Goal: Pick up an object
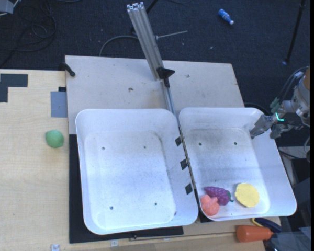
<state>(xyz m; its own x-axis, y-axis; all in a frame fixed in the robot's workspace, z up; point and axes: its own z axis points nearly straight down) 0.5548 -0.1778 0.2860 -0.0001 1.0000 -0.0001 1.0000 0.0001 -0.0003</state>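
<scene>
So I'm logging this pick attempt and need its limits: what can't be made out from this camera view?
- Two-finger gripper at the right bin's upper right rim: too small and blurred to tell open or shut.
- Grey arm: cut off by the right edge.
- Orange object below the right bin: its right end merges into dark clutter.
- Purple lumpy toy: too small to identify; it touches the orange-pink toy.

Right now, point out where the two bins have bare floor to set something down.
The left bin offers bare floor from wall to wall. In the right bin, the floor is free from the far wall down past the middle. Its near end is crowded: the orange piece, purple grapes and yellow disc sit together there. The tool hangs at the right rim.
</scene>
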